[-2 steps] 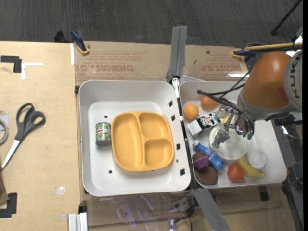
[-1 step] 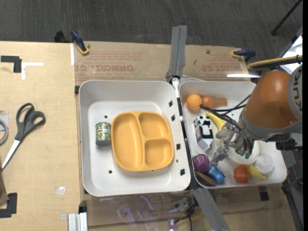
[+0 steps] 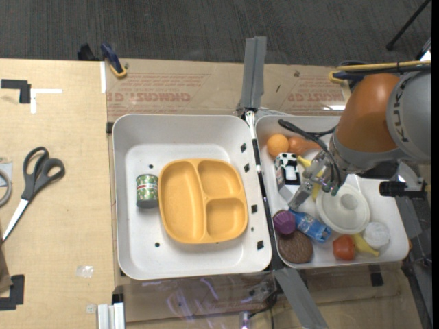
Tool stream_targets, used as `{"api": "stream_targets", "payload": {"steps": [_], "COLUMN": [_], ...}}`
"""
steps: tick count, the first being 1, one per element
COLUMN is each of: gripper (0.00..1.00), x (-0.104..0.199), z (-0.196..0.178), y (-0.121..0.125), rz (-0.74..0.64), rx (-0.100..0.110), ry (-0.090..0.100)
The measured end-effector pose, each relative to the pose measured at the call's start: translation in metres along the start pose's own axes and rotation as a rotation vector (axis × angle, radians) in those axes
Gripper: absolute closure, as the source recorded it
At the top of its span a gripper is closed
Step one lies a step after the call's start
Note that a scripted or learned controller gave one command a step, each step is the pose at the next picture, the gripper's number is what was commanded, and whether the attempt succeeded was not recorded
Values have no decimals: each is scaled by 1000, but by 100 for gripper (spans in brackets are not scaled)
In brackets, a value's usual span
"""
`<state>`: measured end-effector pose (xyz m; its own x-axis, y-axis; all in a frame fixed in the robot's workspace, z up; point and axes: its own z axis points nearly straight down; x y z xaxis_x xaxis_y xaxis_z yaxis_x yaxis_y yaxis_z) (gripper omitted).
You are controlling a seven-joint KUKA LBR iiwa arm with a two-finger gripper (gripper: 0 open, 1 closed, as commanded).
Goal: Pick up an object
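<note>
Objects for picking crowd the right bin [image 3: 401, 214]: an orange ball [image 3: 277, 144] at its far left corner with a second orange fruit [image 3: 299, 144] beside it, a black-and-white toy [image 3: 287, 168] just nearer, a purple item [image 3: 283, 222], a blue bottle [image 3: 312, 227] lying on its side, a brown round piece [image 3: 296, 249] at the near edge, a white bowl [image 3: 345, 210], a red item [image 3: 344, 247] and a small clear cup [image 3: 376, 234]. The gripper [image 3: 317, 181] hangs over the middle of this bin, just left of the white bowl and right of the black-and-white toy, pointing down and leftward. Whether its fingers are apart or together cannot be told, and nothing is visibly held. The arm [image 3: 374, 118] comes in from the right, its orange band bulging over the bin's far side. The left bin [image 3: 130, 242] holds a yellow divided plate [image 3: 203, 201] with a small green can [image 3: 147, 190] just to its left. Well left on the bench, scissors [image 3: 33, 178] lie flat.
</note>
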<state>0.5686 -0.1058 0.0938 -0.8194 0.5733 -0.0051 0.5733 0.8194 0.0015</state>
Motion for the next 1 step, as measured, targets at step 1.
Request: {"api": "stream_targets", "payload": {"steps": [1], "gripper": [0], "x": [-46], "z": [4], "y": [49], "rz": [100], "rx": [16], "ry": [30]}}
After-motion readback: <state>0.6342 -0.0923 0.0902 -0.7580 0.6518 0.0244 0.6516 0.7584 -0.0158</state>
